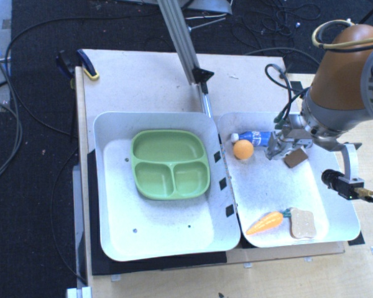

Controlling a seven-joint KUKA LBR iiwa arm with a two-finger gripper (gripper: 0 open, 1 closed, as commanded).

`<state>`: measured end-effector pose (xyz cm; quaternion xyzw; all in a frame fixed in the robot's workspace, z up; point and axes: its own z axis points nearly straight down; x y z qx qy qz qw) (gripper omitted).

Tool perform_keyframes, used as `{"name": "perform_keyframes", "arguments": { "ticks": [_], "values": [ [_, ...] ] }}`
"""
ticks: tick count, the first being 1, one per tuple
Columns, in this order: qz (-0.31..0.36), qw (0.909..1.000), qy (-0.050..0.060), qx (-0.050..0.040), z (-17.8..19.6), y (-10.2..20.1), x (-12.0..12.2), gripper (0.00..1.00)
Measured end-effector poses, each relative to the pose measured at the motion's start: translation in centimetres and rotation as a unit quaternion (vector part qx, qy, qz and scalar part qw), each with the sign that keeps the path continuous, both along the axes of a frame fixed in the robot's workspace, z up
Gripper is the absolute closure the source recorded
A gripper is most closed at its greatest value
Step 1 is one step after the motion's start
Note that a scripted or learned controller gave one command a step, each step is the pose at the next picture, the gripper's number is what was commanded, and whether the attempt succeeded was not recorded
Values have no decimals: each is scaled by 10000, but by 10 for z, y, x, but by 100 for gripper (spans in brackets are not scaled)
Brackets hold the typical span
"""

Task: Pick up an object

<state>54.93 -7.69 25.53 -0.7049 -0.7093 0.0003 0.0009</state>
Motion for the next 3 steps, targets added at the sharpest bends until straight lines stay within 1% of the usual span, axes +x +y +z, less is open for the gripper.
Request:
{"name": "perform_keyframes", "arguments": {
  "ticks": [1,2,3],
  "values": [
    [7,10000,1,2,-12,58,10,100],
    [-6,10000,-17,-7,-19,116,30,100],
    [-1,10000,-16,-4,-20,172,35,100]
  ]
}}
